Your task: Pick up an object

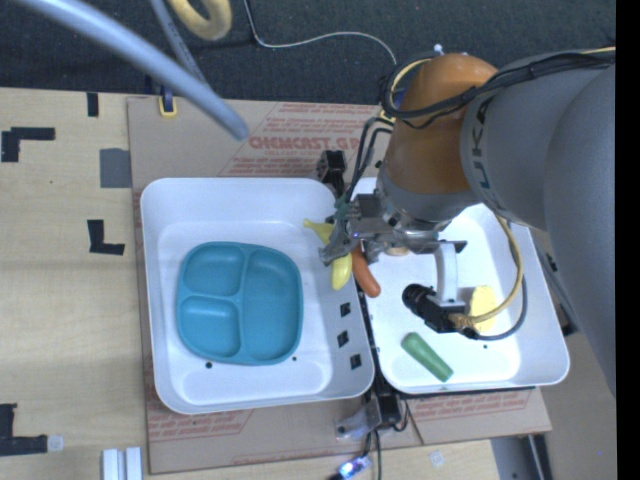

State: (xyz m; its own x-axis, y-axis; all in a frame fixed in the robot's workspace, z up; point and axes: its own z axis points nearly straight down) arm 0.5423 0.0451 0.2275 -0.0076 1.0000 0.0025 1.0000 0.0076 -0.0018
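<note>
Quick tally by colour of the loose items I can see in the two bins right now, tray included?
Blue: 1, the divided tray in the left bin
Green: 1, the block in the right bin
Orange: 1, the carrot-like piece under the gripper
Yellow: 2, the pieces by the divide
Total: 5; more may be hidden under the arm.

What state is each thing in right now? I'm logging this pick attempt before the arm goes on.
Blue divided plate: flat in the left bin, nothing on it.
Green cylinder: lying in the right bin, untouched.
Orange carrot-like piece: by the bins' divider, under the gripper.
Yellow piece: beside it.
</note>
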